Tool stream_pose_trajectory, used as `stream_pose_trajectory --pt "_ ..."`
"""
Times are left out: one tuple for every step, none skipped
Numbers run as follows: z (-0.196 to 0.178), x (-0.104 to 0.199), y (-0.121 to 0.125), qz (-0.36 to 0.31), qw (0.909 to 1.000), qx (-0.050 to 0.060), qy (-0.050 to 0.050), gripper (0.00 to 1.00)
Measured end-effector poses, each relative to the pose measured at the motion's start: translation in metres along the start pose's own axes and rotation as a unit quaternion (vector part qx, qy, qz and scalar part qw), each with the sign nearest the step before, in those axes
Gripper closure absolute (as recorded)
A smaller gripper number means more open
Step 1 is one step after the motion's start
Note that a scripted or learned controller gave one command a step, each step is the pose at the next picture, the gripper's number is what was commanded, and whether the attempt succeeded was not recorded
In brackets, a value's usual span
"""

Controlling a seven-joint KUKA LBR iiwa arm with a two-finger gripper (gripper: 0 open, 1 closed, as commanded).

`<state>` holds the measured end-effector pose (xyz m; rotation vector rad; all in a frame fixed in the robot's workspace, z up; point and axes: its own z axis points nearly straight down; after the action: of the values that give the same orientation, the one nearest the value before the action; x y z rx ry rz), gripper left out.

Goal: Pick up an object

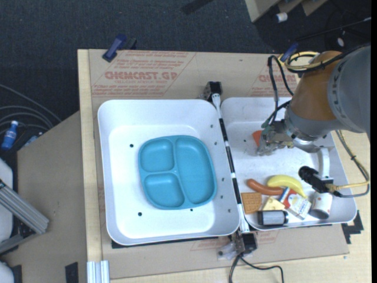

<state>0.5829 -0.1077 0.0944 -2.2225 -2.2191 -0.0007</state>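
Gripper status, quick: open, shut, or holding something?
Gripper: low in the right bin, beside a small red object; whether it is open, shut or holding anything cannot be told.

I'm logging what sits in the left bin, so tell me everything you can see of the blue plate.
The blue plate is a light blue, rounded-rectangle tray that looks like smooth plastic. Raised ridges split it into three compartments: one large along its right side and two smaller on its left. Nothing lies in any of them. It rests flat, slightly rotated, on the floor of the left bin, near the middle, apart from the walls. Nothing else touches it.
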Motion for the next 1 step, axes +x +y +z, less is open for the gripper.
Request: stream_pose_trajectory --pt "0.0001 0.0 -0.0001 0.0 1.0 0.0 0.0 0.0"
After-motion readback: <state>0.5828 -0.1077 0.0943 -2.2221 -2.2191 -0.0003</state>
